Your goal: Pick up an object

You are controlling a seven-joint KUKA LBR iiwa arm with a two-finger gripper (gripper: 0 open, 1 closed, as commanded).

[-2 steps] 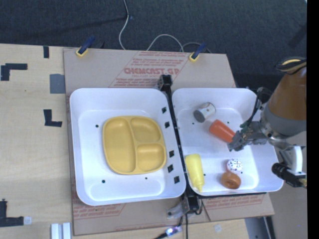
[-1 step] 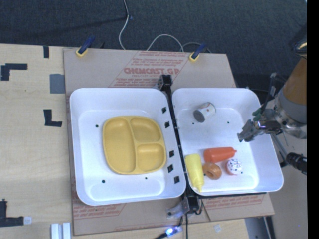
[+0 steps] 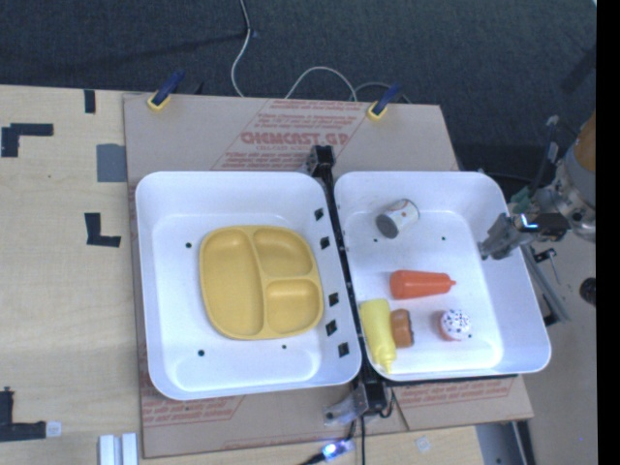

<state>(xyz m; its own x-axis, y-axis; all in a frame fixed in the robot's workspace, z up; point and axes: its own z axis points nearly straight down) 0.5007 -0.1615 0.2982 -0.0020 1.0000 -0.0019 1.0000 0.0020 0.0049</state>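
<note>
The tool (image 3: 499,238) hangs at the right bin's (image 3: 504,201) right rim; its grip cannot be told. The orange carrot (image 3: 421,283), yellow bottle (image 3: 378,329) and grey cylinder (image 3: 395,217) lie apart, with bare floor between them.

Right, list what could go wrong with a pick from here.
1. The yellow bottle and the brown piece lie touching, so a grab at either may catch or shove the other.
2. The orange carrot and the grey cylinder look round and might roll away from a closing tool.
3. The tool sits over the right bin's right wall; a straight descent could strike the rim.
</note>
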